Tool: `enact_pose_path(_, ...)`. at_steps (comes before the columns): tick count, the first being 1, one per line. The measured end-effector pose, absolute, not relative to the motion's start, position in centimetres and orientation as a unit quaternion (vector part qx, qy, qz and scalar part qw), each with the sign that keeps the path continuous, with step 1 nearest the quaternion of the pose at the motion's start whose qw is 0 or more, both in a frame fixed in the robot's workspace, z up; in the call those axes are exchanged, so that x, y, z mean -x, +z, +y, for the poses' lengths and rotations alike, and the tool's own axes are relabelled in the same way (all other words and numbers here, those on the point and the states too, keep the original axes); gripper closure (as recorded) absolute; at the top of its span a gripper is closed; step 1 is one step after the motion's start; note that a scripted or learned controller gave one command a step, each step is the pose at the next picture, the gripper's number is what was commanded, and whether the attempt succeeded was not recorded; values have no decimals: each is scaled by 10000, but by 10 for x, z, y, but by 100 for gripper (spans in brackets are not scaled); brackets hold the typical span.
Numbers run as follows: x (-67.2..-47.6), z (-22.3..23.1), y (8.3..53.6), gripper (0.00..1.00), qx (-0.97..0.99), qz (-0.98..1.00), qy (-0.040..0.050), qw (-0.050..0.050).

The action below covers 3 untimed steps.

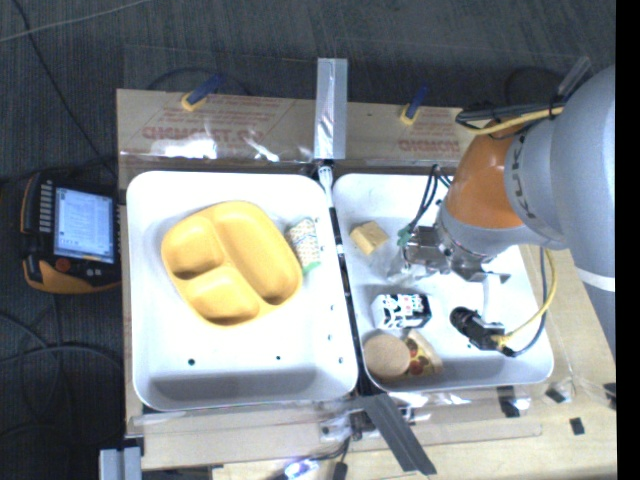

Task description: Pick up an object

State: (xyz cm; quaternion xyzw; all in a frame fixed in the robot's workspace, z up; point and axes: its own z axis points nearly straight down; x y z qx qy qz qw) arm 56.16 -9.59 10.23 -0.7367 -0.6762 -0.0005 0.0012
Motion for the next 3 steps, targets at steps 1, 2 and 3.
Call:
enact_pose_path(1,-545,-91,183,100,6580,-7531,8,3)
enact_pose_path(2,-519,-162,97,100,7460,-6659,13,8)
enact_pose_path(3,-555,-221,179,100,8492,-5280,27,-3)
